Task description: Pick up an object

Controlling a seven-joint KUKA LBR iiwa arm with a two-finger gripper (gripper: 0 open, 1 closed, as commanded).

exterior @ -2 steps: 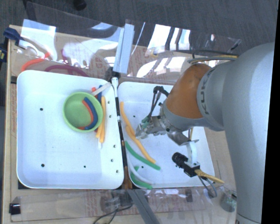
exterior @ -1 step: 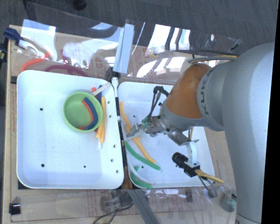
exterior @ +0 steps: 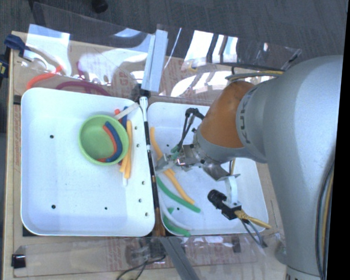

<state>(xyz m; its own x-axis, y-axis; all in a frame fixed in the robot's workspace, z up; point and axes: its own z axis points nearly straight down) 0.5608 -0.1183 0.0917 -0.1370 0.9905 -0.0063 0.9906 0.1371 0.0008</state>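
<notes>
Dark carpet surrounds a wooden worktop point(exterior: 82, 250) under glaring clear sheeting, and two shallow white bins sit on it side by side. The left bin point(exterior: 57, 175) holds a green bowl point(exterior: 96, 139) with red and blue curved pieces in it and a pair of orange sticks point(exterior: 126, 160) lying almost straight up the frame along the bowl's right side. The likely targets are in the right bin point(exterior: 259, 185), near the frame's centre. There the gripper point(exterior: 173, 158) hangs low at the bin's left side, close to the divider, probably because the loose pieces gather there. Whether it is open or closed cannot be told, and nothing is visibly held. Just below it lies a yellow stick point(exterior: 177, 184), which looks like the nearest thing to take. Its long axis runs diagonally from upper left to lower right, the upper end pointing toward the gripper. A green strip point(exterior: 185, 205) lies just beside it on nearly the same slant, so a grasp across the stick's narrow width may catch both. A shorter orange stick point(exterior: 154, 142) rests above, steeper, near the bin's left wall.
</notes>
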